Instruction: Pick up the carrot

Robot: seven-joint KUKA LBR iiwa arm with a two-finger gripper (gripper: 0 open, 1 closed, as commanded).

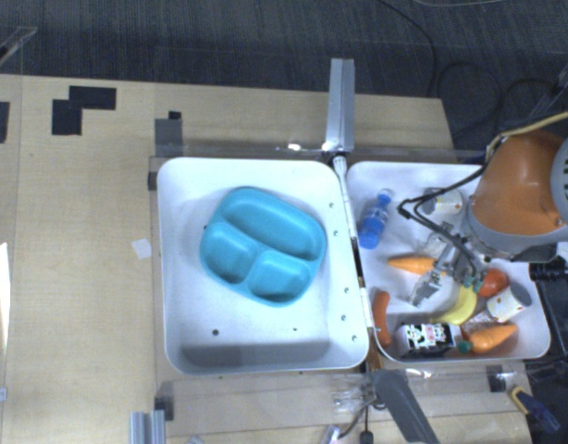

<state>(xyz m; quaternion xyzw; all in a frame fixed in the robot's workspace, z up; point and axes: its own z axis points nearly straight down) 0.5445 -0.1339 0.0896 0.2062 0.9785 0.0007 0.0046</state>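
1. Two white bins were seen side by side on the bench. A blue plate (263,245) with three parts was lying in the left bin (187,340).

2. The right bin (536,342) was packed with small things. A blue bottle (373,220) was lying at its far left. A red sausage (381,309) was lying at its near left, and a dark box (425,338) was just beside it at the near wall.

3. The carrot (412,265) was lying flat in the middle of the right bin, a little to the left. Its thin tip was pointed left.

4. A second orange thing (492,339) was lying at the near right. It may have been another carrot, but the view was too poor for that to be known.

5. The gripper (432,285) was hung low over the right bin, just beside the thick end of the carrot. Its fingers looked parted, and nothing was seen held between them.

6. A yellow banana (461,307) and a red thing (493,283) were crowded close on the gripper's right.

7. Several things could go wrong from here:
   - The carrot could be pushed away, because the fingers were set at its end and not over its middle.
   - The banana could be grabbed by mistake, because it was so close.
   - The smooth, round carrot could be squeezed out of the fingers as they were closed.
   - The other orange thing could be picked in its place.
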